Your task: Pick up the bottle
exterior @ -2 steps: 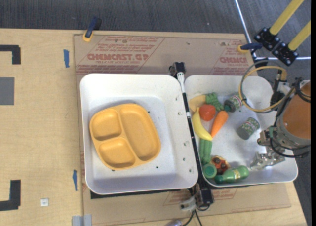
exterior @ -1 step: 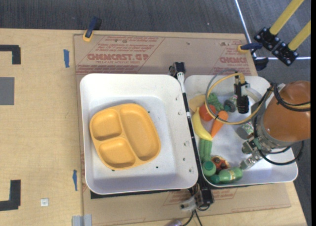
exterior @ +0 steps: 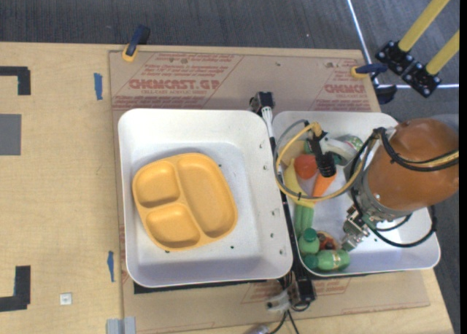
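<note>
Hovering low in right-hand bin (exterior: 408,250), claw (exterior: 355,229) just beside green bottle (exterior: 325,258) (probably the bottle; clutter obscures it). Claw state: cannot tell. Bottle lying at bin's near corner; lift not yet done.

The yellow plate (exterior: 197,194) looks smooth, moulded plastic.

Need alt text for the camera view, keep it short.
A grey arm with an orange band reaches from the right over the right bin, its gripper low beside a green bottle at the bin's lower left. A carrot lies further up that bin. The left bin holds a yellow divided plate.
</note>
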You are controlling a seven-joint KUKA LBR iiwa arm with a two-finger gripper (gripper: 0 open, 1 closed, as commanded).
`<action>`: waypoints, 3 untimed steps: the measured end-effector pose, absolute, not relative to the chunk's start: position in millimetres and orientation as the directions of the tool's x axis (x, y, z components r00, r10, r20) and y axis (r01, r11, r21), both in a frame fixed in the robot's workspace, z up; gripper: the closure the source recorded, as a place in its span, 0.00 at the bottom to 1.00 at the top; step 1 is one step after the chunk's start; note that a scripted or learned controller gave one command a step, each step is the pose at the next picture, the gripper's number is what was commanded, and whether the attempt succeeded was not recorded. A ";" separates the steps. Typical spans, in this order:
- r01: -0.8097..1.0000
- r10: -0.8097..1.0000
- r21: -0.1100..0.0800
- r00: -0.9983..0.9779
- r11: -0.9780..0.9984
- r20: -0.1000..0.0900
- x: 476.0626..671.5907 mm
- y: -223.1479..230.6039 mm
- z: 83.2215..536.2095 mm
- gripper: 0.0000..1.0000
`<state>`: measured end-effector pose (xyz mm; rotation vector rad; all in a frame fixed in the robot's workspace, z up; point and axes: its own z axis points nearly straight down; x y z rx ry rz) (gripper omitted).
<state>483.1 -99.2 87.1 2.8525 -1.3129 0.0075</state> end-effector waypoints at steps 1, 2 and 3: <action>-0.618 -0.618 0.000 0.786 -0.786 -0.001 526.4 -92.3 86.6 1.00; -0.369 -0.369 -0.004 0.929 -0.929 0.003 511.2 -103.4 86.9 1.00; -0.200 -0.200 -0.003 0.980 -0.980 0.001 492.8 -157.5 175.1 1.00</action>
